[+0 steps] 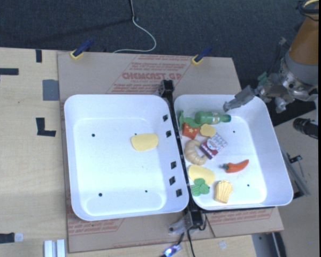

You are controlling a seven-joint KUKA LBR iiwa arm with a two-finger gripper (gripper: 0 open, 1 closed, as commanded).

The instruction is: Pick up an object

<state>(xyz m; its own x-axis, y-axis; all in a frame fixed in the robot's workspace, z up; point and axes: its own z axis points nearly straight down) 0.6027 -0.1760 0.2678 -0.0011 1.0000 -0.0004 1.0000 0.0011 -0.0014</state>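
Observation:
The right bin [270, 138] holds several toy foods: a green bottle [211, 118], a red and green piece [189, 129], a yellow piece [207, 130], a red-and-white packet [215, 144], a croissant [194, 153], a red chili [236, 166], a yellow lemon-like piece [201, 173], a green broccoli piece [200, 187] and yellow fries [223, 191]. A yellow oval piece [144, 142] lies alone in the left bin [80, 143]. My gripper [234, 104] hangs over the right bin's far edge, just right of the green bottle, with nothing seen in it.
Both bins rest on a cardboard sheet [150, 74] held by yellow and blue clamps [81, 48] at the back. A black divider [174, 143] with clips runs between the bins. A white cable [142, 28] trails over the dark floor behind.

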